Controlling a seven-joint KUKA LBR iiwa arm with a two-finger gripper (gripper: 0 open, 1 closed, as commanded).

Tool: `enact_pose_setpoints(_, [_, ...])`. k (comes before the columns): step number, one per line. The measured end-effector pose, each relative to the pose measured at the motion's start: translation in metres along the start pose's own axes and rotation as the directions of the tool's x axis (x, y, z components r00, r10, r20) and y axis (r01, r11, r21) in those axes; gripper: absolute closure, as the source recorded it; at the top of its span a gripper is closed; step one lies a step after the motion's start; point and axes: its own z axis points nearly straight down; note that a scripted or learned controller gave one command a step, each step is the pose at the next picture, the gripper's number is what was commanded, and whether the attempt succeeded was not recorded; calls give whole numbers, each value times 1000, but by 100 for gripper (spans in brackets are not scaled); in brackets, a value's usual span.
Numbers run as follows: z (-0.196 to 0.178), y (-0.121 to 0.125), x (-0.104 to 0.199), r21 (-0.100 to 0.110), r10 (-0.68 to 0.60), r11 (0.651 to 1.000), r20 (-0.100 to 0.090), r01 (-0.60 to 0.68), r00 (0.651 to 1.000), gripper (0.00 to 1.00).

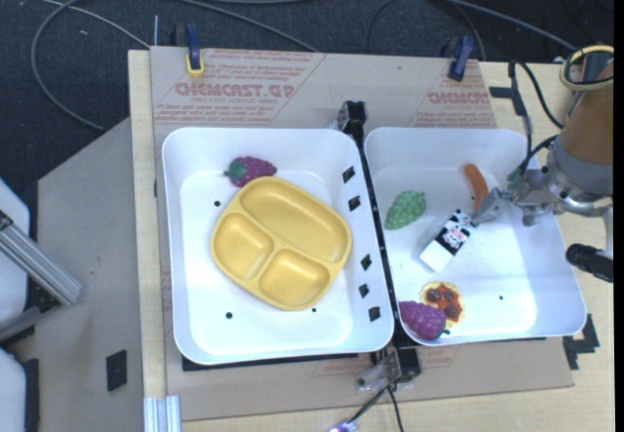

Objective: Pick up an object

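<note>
A: Which step? 
B: The approach — the hand (485, 209) sits low in the right bin (546, 298), near its far edge, just beside the orange carrot (475, 182); whether it's wide or narrow, I can't tell.
A: Next? 
B: Probably close on 1 item, then lift.

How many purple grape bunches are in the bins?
2. One grape bunch lies in the left bin, at its far side beside the yellow tray. The other is in the right bin, at its near left corner. None seem hidden.
</note>
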Motion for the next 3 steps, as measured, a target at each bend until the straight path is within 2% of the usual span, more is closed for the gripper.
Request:
enact_pose_setpoints(1, [-14, 2, 0, -6, -1, 1000, 2, 1, 1000, 100])
enact_pose_setpoints(3, [-101, 6, 0, -8, -2, 1000, 4, 2, 1000, 100])
